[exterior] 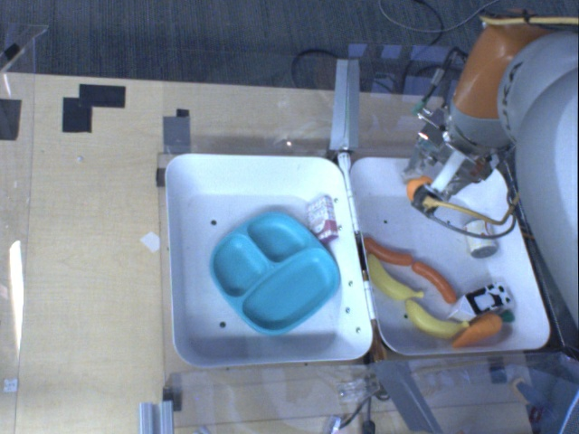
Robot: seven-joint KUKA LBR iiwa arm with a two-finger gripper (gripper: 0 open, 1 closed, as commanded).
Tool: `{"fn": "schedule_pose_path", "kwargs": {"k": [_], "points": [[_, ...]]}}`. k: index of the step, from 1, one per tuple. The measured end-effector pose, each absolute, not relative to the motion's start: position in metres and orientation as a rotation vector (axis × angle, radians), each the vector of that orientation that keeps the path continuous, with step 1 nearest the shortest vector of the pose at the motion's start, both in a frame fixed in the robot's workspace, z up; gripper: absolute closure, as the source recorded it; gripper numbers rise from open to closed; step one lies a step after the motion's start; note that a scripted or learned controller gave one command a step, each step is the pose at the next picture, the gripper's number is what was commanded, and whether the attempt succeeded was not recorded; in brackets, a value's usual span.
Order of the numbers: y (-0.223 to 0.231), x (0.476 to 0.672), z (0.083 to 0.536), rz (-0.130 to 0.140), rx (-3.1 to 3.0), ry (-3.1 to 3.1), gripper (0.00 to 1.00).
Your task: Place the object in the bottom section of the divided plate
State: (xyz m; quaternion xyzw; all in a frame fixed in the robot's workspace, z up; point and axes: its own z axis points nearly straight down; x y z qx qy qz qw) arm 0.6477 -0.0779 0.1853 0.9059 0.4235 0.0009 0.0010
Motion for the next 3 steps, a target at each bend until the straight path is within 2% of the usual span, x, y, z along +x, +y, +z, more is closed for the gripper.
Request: {"fn": "schedule_pose_path", "kwargs": {"k": [1,2,3], "points": [[0.0,0.602,0.185,0.007,2.833,1.356,1.0],[0.054,0.526,0.233,0.004,2.782,1.461,1.0],[0.041,0.541,0.34,0.006,2.935,1.117,1.0]]}}
